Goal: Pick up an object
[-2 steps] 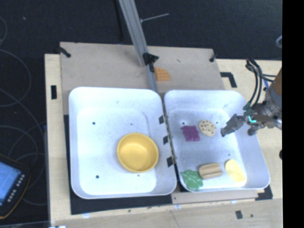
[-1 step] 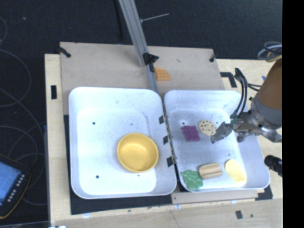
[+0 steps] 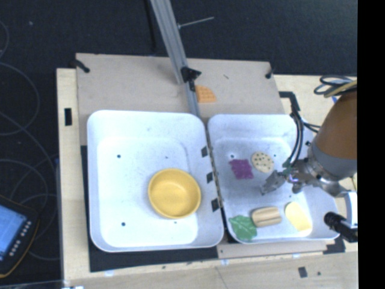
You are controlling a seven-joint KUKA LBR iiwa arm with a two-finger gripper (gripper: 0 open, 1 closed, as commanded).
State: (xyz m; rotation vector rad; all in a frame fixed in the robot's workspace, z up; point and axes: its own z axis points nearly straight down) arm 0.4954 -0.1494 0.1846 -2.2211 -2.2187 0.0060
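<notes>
While the grey arm (image 3: pixel 337 143) with its orange band reaches in from three o'clock, its jaws hang over the right bin (image 3: pixel 252 124), near that bin's middle and toward its three o'clock wall. How the jaws stand I cannot tell: the grey tip is small and blurred, and nothing shows clearly between them.

Several small things lie in the right bin. A round tan cookie-like piece with dark dots (image 3: pixel 261 161) sits at about eleven o'clock from the jaws, and a purple scrap (image 3: pixel 242 169) lies just beside it, toward nine o'clock. At about six o'clock from the jaws, near the bin's lower wall, rests a tan bread-roll-shaped piece (image 3: pixel 266 216). A green leafy piece (image 3: pixel 243 226) is just beside the roll at its eight o'clock, in the bin's lower left corner. A pale yellow piece (image 3: pixel 298 217) lies near the roll at its three o'clock, close under the arm's wrist.

The left bin (image 3: pixel 120 131) holds a yellow bowl (image 3: pixel 174 192), upright, toward that bin's four o'clock area. Both bins sit side by side on the worktop (image 3: pixel 69 161). A grey rail (image 3: pixel 171 35) slants down from twelve o'clock to the gap between the bins, and an orange patch (image 3: pixel 204 94) lies beside its lower end.
</notes>
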